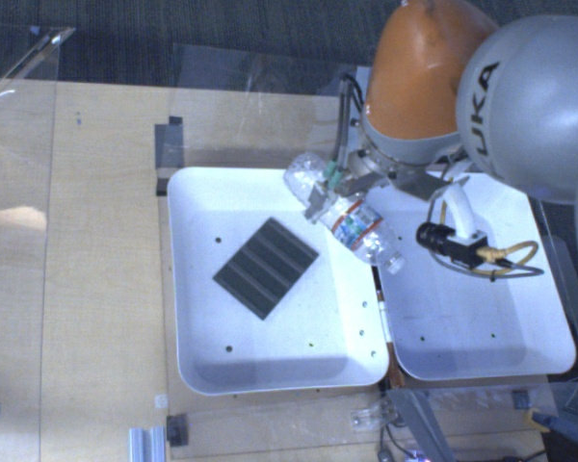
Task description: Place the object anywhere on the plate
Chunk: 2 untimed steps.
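A clear plastic bottle with a red and blue label hangs tilted above the inner edge of the left bin, its lower end reaching over the divide between the bins. My gripper comes down from the grey and orange arm at the upper right and is shut on the bottle's upper part. The plate, a dark grey ridged square turned like a diamond, lies flat in the middle of the left bin. It sits to the lower left of the bottle and apart from it.
The right bin lies beside the left one, partly covered by the arm. Wooden bench top spreads out to the left. A clear panel stands behind the bins. Small clamps hold the bin corners.
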### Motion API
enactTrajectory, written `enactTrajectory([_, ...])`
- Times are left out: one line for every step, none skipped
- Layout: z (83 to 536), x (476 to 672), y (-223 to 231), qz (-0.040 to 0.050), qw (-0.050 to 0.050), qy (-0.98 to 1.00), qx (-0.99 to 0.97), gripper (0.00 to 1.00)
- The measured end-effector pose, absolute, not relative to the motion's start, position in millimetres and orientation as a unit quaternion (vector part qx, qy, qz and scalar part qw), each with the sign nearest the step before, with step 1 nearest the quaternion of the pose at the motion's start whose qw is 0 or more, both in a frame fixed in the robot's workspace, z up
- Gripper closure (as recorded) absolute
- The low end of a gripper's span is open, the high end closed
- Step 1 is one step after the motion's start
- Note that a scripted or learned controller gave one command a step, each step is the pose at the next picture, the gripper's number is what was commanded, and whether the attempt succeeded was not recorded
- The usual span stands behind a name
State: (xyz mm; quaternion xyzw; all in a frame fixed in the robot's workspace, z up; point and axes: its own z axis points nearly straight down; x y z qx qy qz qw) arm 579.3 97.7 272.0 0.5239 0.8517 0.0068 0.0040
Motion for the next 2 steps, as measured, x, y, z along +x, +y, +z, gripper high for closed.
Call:
enactTrajectory([272.1, 579.3, 97.7, 0.0068, 0.004, 0.852, 0.524, 0.0])
enactTrajectory([220.6, 556.0, 134.8, 0.002, 0.002, 0.922, 0.388, 0.0])
